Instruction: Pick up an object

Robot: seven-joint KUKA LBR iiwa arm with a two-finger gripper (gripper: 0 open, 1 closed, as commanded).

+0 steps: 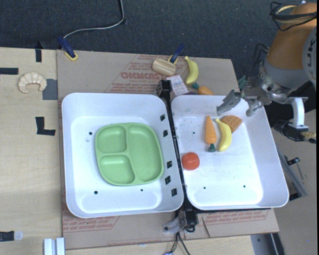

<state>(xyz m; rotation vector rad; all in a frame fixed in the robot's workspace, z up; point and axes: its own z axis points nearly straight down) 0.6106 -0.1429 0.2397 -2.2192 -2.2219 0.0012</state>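
Note:
The right bin [255,193] holds an orange carrot [210,130], a yellow banana [224,134], a brown wedge-shaped piece [233,122] and a red tomato [190,161]. My gripper [239,105] hangs over the bin's far right corner, just above and right of the brown piece. Its two grey fingers are spread apart, open, with nothing between them. The left bin [77,142] carries a green divided plate [129,153].
Behind the bins on the cardboard lie a second banana [191,69], a tan bread roll [163,66] and a small packet [176,84]. A croissant [32,82] sits at the far left of the bench. Blue clamps hold the cardboard's back edge.

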